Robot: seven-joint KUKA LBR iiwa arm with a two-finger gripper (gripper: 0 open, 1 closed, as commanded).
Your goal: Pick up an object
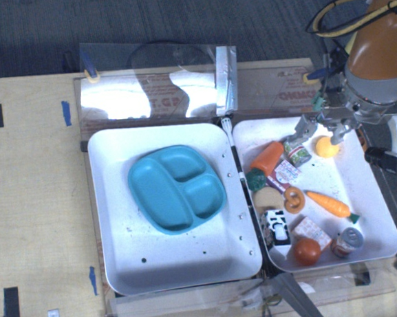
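Gripper (318, 129) hangs with fingers spread and nothing between them over the back of the crowded right bin (381, 193), a yellow lemon-shaped toy (327, 147) just beside it.

Objects for picking crowd the bin's left half and front: an orange block (267, 156), a small green-labelled packet (298, 155), a tapered plastic carrot (328, 204), a pretzel (293, 199), a round red tomato (307, 251) and a small can (348, 239). Bare white floor lies along the right wall. The left bin (114, 217) holds a glossy blue divided plate (177, 187), with open room all around it.
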